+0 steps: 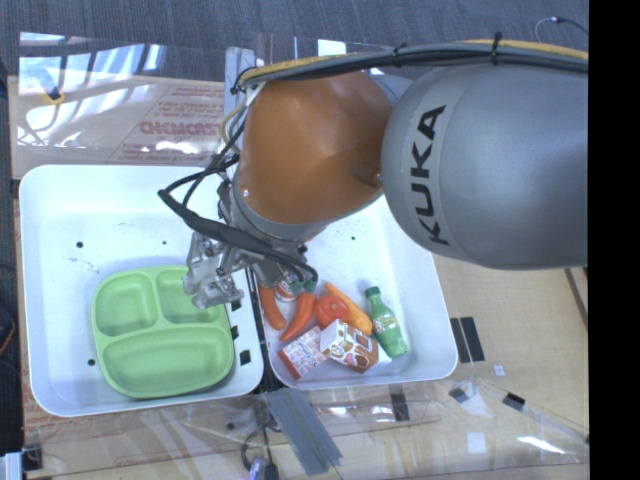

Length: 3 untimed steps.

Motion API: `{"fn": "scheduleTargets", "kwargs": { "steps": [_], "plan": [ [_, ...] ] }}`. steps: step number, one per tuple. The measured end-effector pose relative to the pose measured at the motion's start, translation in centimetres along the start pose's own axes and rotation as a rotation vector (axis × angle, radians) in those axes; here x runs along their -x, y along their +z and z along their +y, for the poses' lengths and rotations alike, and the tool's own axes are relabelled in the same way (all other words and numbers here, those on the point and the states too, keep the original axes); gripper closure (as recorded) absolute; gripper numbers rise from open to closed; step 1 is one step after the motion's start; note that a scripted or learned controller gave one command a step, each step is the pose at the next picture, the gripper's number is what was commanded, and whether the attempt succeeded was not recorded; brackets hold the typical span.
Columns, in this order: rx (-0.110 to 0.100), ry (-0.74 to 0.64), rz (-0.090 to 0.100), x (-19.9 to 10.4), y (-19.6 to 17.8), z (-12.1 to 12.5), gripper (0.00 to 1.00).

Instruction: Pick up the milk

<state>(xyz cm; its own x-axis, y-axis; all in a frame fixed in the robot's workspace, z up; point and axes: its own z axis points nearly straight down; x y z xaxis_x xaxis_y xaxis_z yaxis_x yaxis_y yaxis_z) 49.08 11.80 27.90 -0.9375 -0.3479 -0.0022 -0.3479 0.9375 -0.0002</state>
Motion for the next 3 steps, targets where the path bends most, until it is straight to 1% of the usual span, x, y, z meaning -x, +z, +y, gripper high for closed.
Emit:
{"fn": "scheduleTargets", "kwargs": {
  "steps": [1, 2, 3],
  "plan": [
    [0.0, -0.136, 0.002, -0.6, 0.2, -1.1, 1.0],
    [0.0, -0.285, 0.003, -4.4, 3.5, -12.7, 1.0],
    [0.001, -0.684, 0.0, -2.5, 4.1, -8.3, 1.0]
  ]
}}
